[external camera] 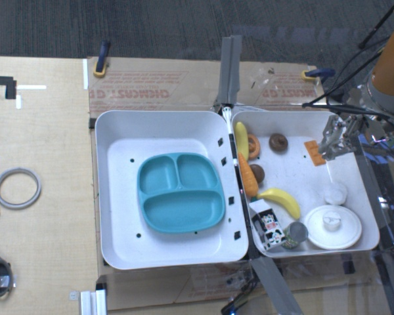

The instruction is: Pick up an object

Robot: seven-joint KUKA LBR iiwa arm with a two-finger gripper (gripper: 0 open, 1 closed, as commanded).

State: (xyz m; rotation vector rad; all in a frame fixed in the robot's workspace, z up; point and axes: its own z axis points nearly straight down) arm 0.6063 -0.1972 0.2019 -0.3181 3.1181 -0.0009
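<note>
Two shallow white bins sit side by side on a pale wooden bench, over a sheet of brown cardboard (203, 87) printed with red lettering that appears reversed and cannot be read. Dark floor fills the top of the view.

The left bin (111, 195) holds a teal divided plate (181, 192). The right bin (364, 176) holds a small orange block (314, 153), whose long axis runs from upper left to lower right near the bin's upper right area. A banana (282, 201) lies mid-bin, curving from left down to the right; a second banana (241, 138) and a carrot (247, 176) lie lengthwise along the left wall. Also present are a chocolate doughnut (278, 142), a white lidded bowl (333, 227) and a black-and-white carton (269, 228) whose print is too small to read.

The gripper (333, 143) hangs just right of the orange block; whether its claw is spread or pressed together cannot be told.

A roll of grey tape (16, 188) lies on the bench at left.
</note>
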